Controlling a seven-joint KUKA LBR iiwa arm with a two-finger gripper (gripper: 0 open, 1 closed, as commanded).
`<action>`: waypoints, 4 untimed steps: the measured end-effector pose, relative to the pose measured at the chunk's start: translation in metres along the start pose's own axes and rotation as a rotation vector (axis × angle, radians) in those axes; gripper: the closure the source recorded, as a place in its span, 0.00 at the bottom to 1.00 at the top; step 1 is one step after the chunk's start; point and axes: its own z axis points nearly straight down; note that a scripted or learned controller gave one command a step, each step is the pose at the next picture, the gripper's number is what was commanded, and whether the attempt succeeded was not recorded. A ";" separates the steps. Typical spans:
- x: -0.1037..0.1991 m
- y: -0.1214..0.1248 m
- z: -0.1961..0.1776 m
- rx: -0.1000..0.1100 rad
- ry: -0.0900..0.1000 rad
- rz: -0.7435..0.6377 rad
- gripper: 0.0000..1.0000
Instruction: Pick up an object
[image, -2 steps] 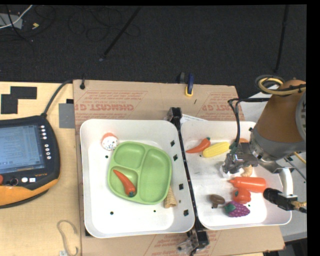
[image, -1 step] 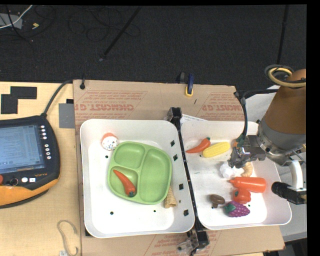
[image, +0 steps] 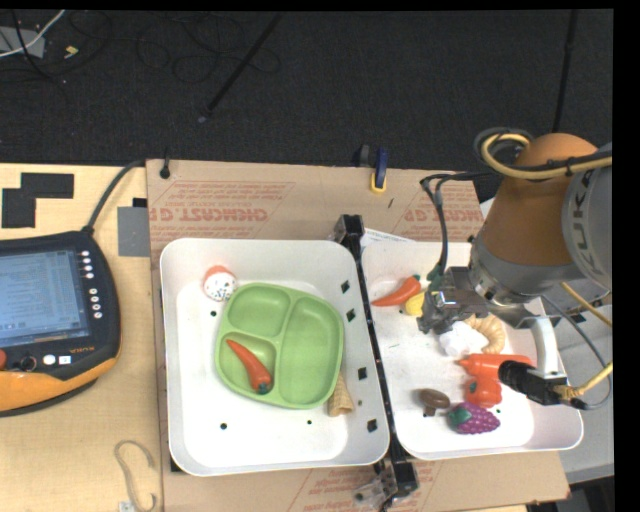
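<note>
Gripper (image: 437, 308) is low near the right bin's (image: 565, 432) left wall, can't tell its state. Crowded toys; could grab nothing.

The arm (image: 560, 220) is grey with a broad orange band, looped by yellow and black cables, ending in dark metal.
</note>
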 end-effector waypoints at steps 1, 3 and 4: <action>0.046 -0.004 -0.011 -0.001 0.001 -0.002 1.00; 0.078 -0.003 -0.014 -0.001 -0.001 -0.004 1.00; 0.078 -0.015 -0.008 0.002 -0.001 0.004 1.00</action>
